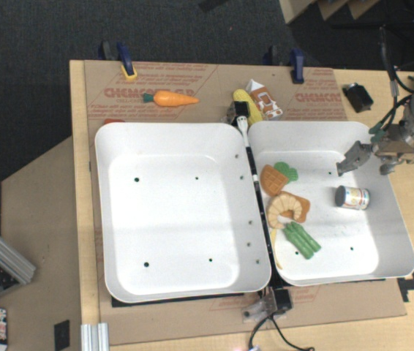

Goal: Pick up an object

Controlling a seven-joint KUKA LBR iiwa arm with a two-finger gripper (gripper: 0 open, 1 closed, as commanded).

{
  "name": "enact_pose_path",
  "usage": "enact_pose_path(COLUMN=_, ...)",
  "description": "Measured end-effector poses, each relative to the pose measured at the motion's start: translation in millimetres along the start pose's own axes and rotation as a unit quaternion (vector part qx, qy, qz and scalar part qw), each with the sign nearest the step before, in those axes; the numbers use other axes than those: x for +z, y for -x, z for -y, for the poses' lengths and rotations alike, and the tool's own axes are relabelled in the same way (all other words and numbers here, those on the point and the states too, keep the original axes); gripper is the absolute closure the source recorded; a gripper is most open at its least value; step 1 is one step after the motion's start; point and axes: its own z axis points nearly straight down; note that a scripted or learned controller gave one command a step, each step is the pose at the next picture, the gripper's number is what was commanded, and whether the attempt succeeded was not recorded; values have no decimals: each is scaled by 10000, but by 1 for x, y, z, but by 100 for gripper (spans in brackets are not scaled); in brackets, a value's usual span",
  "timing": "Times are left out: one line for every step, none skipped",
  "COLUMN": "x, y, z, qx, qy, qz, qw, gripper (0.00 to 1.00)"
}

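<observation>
The tool (368,157) hangs over the upper right part of the right bin (382,269), reaching in from the right edge of the camera view; two grey fingers (352,157) seem to splay outward with nothing between them, so I read it as apart and empty. Just below it and slightly left lies a small can (352,197) on its side — a short metal cylinder with a pale label and a shiny end, smooth and likely to roll. Against the bin's left wall sits a cluster of toy food: an orange-brown waffle-like piece (272,178) with a green bit beside it, a tan croissant-shaped piece (288,207), and a ribbed green vegetable (301,240), all matte plastic. The left bin (119,269) is plain white moulded plastic with small dark dots. Beyond the bins, on the cardboard-covered counter (214,86), lie a toy carrot (172,99) and a yellow item with a small carton (264,102). By my judgement the step in hand is the approach — nothing is grasped yet. The can is the nearest candidate; taking it would call for descending with the fingers straddling its curved sides.
</observation>
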Motion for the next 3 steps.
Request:
enact_pose_path(x=68, y=-44, z=-41, qx=-22, qy=-18, qz=-12, qw=10000, gripper=0)
enact_pose_path(x=153, y=-66, z=-48, qx=-4, qy=-4, qz=-20, qw=10000, gripper=0)
enact_pose_path(x=153, y=-71, z=-94, qx=-34, qy=-43, qz=-13, qw=10000, gripper=0)
